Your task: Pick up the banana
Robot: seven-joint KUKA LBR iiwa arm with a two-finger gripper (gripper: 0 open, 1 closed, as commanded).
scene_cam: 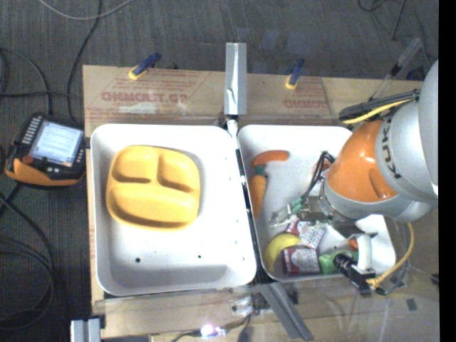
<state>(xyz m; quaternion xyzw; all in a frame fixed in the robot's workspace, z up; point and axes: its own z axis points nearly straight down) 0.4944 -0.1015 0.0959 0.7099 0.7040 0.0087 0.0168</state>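
Observation:
The banana [280, 246], yellow with a greenish end, lies curled near the front left corner of the right bin [246, 191]. A red packet [299, 258] rests against its right side. My gripper [298, 214] hangs low in the right bin, just above and to the right of the banana, over a crumpled silver-and-red wrapper [308, 230]. The orange-banded wrist [360, 177] hides much of the bin's right half. Nothing visibly hangs from the gripper.
The right bin also holds a carrot [257, 191], an orange piece [271, 157] at the back and a green item [328, 263] at the front. A yellow divided tray [153, 186] lies in the left bin [171, 262]. A teach pendant [50, 150] sits off the bench's left.

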